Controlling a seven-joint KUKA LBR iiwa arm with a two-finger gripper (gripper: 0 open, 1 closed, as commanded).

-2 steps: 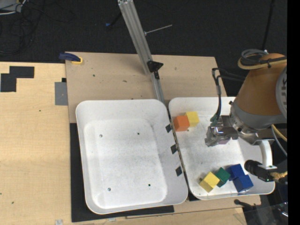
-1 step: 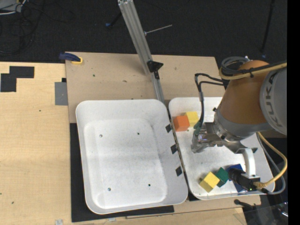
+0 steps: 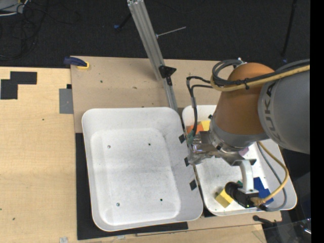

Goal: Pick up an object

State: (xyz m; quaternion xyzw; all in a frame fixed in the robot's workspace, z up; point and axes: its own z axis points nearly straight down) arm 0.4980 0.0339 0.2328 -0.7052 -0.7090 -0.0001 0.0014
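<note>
Arm (image 3: 243, 105) over R bin (image 3: 215, 175), gripper (image 3: 201, 149) by its left wall (open/closed: can't tell), yellow block (image 3: 223, 198) + blue obj (image 3: 260, 185) near front rim.

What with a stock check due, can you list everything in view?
left bin: 1, white, on the bench
right bin: 1, white, beside the left bin, partly under the arm
yellow block: 1, yellow, near end of the right bin
blue block: 1, blue, near end of the right bin, right of the yellow block
orange thing: 1, orange and yellow, far end of the right bin, partly hidden by the arm
rail: 1, silver, slanting down toward the gap between the bins
clamp: 1, blue and yellow, far left corner of the bench
mat: 1, black, under the left bin
bench: 1, pale wood
arm: 1, grey with an orange band, over the right bin
</note>
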